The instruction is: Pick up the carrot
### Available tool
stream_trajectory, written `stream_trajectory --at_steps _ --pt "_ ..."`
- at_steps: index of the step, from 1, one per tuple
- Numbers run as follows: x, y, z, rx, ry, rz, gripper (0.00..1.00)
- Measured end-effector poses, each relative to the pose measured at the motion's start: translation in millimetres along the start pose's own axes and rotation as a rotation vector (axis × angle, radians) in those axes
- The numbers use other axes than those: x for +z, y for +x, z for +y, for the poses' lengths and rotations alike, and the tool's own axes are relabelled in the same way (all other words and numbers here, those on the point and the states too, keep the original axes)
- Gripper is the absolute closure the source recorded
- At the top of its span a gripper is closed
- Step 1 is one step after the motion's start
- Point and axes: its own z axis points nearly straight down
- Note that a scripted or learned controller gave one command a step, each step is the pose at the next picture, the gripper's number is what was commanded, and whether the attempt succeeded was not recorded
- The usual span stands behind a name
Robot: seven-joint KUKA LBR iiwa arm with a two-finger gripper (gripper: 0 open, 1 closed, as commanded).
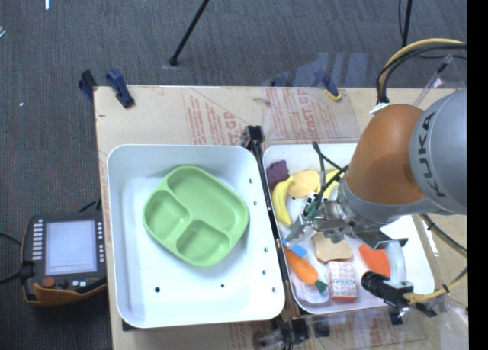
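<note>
In the right bin [427,264], near its front-left corner: the carrot [303,267], lying free beside a cracker box [342,280]. Above and just behind it, the claw [314,223]; whether apart or together, impossible to tell. Approach step, probably; next, lowering squarely over the carrot.

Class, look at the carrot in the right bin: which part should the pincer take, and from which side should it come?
Probably the middle of the orange body of the carrot, from straight above. It lies flat and slanted, green tip toward the bin's near edge, so the fingers should close across its width. The toast and the red box sit close on its right, leaving little room there.
</note>
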Motion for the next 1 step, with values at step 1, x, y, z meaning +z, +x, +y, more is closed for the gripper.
stream_trajectory --at_steps 1 --pt "0.0 -10.8 -17.1 -0.287 0.0 0.0 0.0"
